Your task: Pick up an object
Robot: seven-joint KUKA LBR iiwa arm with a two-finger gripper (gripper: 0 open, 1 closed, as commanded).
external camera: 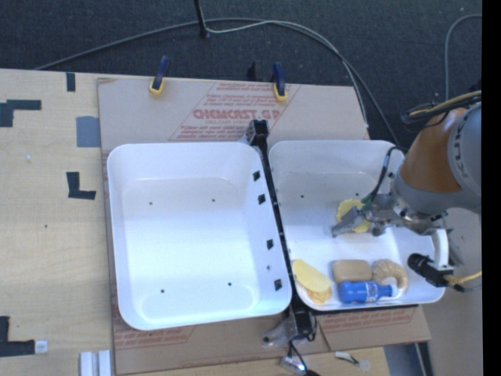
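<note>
Where the wooden bench (47,233) meets the dark carpet (329,6) at the top of the view, a sheet of printed cardboard (227,112) lies under two shallow white bins, held at its far edge by two yellow-and-blue clamps (159,77). Black tape marks (77,185) dot the bare bench to the left. The left bin (125,233) sits just beside the right bin (313,163), and a black strip (268,210) runs between them. Grey cables (313,37) trail across the carpet toward the arm.

The grey arm with its orange band (430,163) reaches in over the right bin's right side. The gripper (348,224) sits low at a yellow object (349,209) near the middle of that bin; its dark fingers (342,229) touch or overlap the object, but I cannot tell how far apart they stand or whether they clasp it.

Along the near wall of the right bin lie a yellow sponge-like piece (311,280), a tan block (351,269), a blue bottle (362,292) and a beige ring-shaped thing (391,273), close together and well apart from the gripper. The far half of the right bin offers open floor.
</note>
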